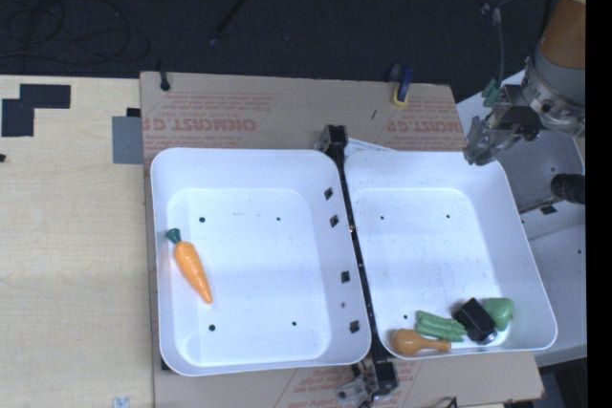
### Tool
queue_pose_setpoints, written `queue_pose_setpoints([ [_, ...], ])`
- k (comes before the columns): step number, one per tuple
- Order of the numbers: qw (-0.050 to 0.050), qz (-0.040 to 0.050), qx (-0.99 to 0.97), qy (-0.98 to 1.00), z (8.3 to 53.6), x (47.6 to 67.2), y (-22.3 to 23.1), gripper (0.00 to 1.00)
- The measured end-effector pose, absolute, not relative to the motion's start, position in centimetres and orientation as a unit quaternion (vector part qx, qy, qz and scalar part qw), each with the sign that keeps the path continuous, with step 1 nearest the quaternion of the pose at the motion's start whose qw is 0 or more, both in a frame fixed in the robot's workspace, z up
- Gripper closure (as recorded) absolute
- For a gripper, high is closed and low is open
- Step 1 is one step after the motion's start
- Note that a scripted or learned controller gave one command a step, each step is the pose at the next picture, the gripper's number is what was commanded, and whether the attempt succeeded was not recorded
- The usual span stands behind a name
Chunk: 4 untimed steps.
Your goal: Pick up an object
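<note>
Where the left bin [244, 169] meets its left wall, a toy carrot [191, 268] lies flat on the white floor. Its green top points up and away, and its orange tip points toward the near side. It sits just beside the wall, so there is little room on that side. All the rest of that bin's floor is bare, with lots of open room to the right of the carrot.

In the right bin [430, 205], four small things are bunched in the near right corner. A green bean pod [439, 326] lies next to a black block [475, 319]. A round green thing [499, 309] sits behind the block, touching it. An orange pear-shaped toy [417, 342] lies at the near wall, just under the pod. They are packed close, and the walls crowd them on two sides. The middle and far part of this bin are bare.

A black strip with clips [346, 244] runs between the two bins.

The gripper [488, 143] hangs above the far right corner of the right bin, well apart from all the toys. It looks dark and blurry, so I cannot tell if it is open or closed. Nothing can be seen in it. The arm [566, 24] above it is cut off by the top edge.
</note>
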<state>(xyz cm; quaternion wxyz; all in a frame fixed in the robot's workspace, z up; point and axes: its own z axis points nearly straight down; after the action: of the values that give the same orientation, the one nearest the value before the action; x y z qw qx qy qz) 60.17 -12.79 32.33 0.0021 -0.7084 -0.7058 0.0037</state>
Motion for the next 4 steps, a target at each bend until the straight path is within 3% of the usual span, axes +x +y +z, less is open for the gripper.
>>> queue_pose_setpoints([
  [1,-0.001,0.0008,-0.708,-0.706,36.1,55.6,-16.2,1.00],
  [2,0.000,-0.0014,-0.704,-0.710,40.3,55.0,-8.0,1.00],
  [3,0.001,0.0003,-0.705,-0.709,40.1,55.3,-2.7,1.00],
  [4,0.005,0.0048,-0.705,-0.709,28.8,55.9,2.6,1.00],
])
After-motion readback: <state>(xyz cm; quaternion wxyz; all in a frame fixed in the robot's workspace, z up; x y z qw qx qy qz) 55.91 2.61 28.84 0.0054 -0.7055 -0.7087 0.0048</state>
